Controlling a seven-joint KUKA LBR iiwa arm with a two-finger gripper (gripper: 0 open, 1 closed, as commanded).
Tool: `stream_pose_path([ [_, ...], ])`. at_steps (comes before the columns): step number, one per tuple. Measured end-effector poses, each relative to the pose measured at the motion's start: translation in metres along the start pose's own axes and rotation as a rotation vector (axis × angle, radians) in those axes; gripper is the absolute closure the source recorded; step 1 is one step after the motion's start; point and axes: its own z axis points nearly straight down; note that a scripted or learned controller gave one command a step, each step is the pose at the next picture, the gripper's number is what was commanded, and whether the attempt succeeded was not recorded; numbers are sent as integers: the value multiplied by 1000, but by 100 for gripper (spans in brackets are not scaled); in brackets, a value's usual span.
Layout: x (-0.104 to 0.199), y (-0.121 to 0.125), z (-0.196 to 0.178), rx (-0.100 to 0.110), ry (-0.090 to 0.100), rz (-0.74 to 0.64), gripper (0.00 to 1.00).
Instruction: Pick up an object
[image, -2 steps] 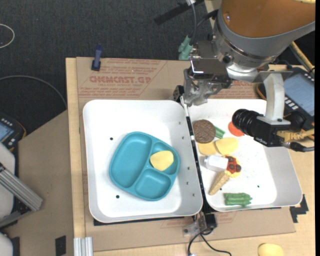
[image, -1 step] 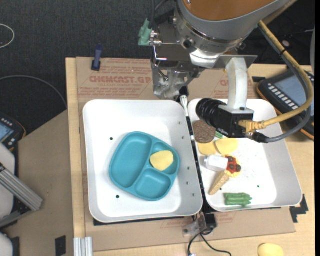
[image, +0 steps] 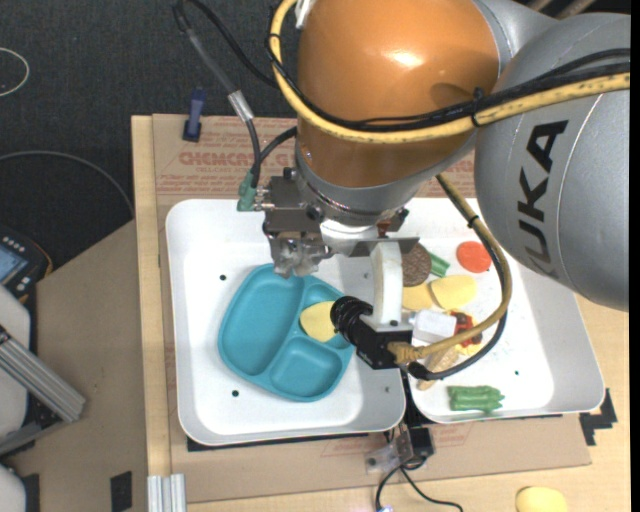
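Visibly one blue tray (image: 268, 338) with one yellow piece (image: 317, 320) on it, one green pod (image: 473, 398) apart; pincer (image: 293, 258) state indiscernible.

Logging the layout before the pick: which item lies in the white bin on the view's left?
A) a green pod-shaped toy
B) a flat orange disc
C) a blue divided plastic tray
C: the blue divided plastic tray lies in the left-hand white bin, while the flat orange disc and the green pod-shaped toy lie in the right-hand white bin.
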Motion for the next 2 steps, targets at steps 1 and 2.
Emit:
stream_pose_path([
  [1,-1,-1,-157,-35,17,-3,100],
  [2,-1,25,-6,-1,0,2,100],
])
